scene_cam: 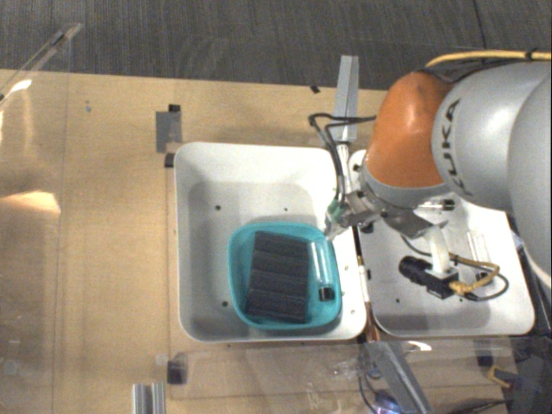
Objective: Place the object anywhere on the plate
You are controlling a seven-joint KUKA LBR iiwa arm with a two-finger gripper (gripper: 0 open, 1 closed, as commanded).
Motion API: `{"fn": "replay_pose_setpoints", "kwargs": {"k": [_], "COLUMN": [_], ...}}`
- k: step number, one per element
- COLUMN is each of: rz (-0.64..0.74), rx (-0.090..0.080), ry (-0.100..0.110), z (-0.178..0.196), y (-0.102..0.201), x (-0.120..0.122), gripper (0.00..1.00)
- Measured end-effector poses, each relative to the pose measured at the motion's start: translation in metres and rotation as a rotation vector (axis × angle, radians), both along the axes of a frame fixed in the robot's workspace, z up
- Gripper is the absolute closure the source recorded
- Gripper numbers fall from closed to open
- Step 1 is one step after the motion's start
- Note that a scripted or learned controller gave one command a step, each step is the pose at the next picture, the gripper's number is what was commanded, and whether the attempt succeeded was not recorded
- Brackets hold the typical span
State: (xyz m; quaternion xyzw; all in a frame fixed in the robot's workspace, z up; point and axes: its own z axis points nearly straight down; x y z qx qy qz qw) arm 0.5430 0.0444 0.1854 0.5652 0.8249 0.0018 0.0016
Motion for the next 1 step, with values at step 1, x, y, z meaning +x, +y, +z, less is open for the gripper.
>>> {"fn": "replay_pose_setpoints", "kwargs": {"k": [1], "rz": [0.000], "rx": [0.000], "ry": [0.000], "z": [0.0000], "y": [-0.0002], "x": [0.0001], "gripper": [0.00]}}
